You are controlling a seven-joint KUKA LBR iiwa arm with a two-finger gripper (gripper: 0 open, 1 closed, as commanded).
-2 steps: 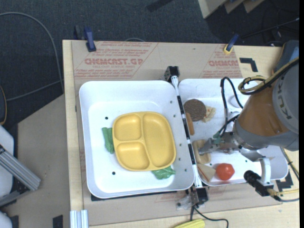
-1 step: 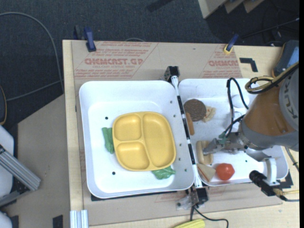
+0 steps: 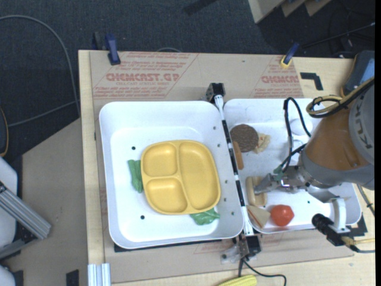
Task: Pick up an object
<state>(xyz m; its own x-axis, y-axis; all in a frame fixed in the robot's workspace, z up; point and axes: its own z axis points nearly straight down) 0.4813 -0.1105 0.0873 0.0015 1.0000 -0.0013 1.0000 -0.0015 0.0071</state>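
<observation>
The grey arm's two-finger gripper is reaching low into the right white bin, just above a round red tomato-like toy. I cannot tell its grip. A yellow three-compartment plastic plate is lying in the left white bin.

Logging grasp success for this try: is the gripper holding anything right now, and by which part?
Cannot be told. The gripper is low in the right bin, near the tomato, with nothing visibly between its fingers.
</observation>
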